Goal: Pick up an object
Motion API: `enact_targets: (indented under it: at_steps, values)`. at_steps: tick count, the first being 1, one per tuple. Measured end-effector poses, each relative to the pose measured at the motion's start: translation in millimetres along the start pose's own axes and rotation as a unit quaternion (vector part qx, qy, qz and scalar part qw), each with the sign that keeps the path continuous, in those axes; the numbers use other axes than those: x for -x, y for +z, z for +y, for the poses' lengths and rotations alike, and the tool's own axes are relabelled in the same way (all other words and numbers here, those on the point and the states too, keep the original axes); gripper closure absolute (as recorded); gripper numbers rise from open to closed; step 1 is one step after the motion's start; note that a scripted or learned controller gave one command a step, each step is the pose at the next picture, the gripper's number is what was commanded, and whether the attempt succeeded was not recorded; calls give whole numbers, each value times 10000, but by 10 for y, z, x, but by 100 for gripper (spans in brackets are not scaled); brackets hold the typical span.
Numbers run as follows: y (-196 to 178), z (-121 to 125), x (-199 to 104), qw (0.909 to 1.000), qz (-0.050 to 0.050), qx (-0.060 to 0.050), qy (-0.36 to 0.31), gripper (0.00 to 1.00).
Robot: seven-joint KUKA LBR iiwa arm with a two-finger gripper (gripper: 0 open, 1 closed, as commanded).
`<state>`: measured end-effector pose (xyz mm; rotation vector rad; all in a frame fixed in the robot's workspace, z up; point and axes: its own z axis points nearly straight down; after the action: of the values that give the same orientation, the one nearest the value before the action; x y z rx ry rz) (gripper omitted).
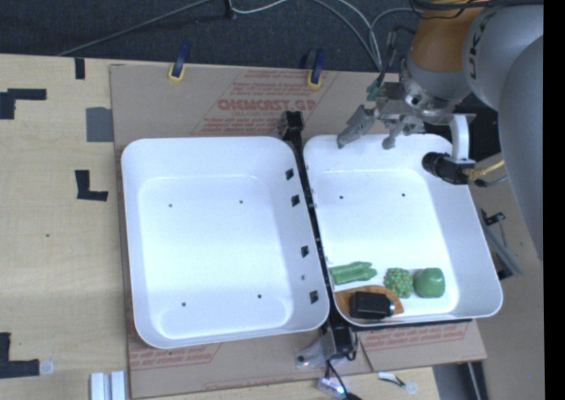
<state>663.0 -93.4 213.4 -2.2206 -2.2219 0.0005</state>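
Note:
My gripper (370, 132) hangs over the far rim of the right bin (459, 213), its two grey fingers spread apart with nothing between them. Near the front edge of that bin lie a green bean pod (352, 272), a green broccoli piece (398, 281), a round green object (429, 283) and a black object (371, 305) resting on something orange. All of these sit well toward the front, far from the gripper.
The left bin (141, 213) stands beside the right one, joined by a black clip strip (303, 213). Both rest on a cardboard sheet (247, 102). Cables (291, 1) run across the dark floor behind.

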Motion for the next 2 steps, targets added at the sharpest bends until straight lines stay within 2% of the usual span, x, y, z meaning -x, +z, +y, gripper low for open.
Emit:
enact_targets:
  at_steps: [1,2]
  values:
    - [-322,87,801,10000,-10,12,27,0]
    - [-920,-30,58,10000,5,29,-27,0]
